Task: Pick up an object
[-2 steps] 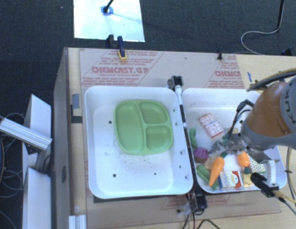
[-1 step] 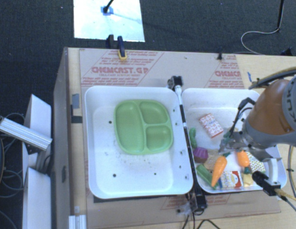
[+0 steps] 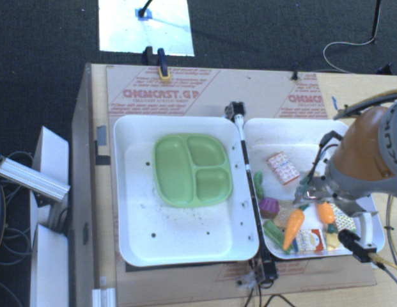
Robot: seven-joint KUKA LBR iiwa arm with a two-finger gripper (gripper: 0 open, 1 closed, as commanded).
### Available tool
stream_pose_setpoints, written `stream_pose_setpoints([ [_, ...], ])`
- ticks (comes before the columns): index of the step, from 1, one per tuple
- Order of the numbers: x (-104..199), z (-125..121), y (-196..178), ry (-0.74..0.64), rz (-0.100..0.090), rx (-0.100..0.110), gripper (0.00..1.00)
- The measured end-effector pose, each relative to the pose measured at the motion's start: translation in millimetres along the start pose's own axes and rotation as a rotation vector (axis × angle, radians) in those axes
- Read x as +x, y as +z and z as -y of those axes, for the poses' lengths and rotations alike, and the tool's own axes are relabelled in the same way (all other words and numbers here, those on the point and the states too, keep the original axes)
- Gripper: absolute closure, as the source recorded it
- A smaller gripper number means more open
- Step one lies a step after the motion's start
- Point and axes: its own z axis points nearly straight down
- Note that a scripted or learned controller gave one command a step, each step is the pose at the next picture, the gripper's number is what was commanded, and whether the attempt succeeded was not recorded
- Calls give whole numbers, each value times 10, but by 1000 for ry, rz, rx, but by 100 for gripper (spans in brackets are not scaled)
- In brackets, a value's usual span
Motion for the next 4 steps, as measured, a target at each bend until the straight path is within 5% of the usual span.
stream_pose_setpoints([
  [1, 56, 97, 181, 5, 6, -3, 0],
  [2, 56, 87, 78, 4, 6, -6, 100],
  [3, 48, 88, 77, 5, 8, -6, 0],
  [4, 51, 79, -25, 3, 8, -8, 100],
])
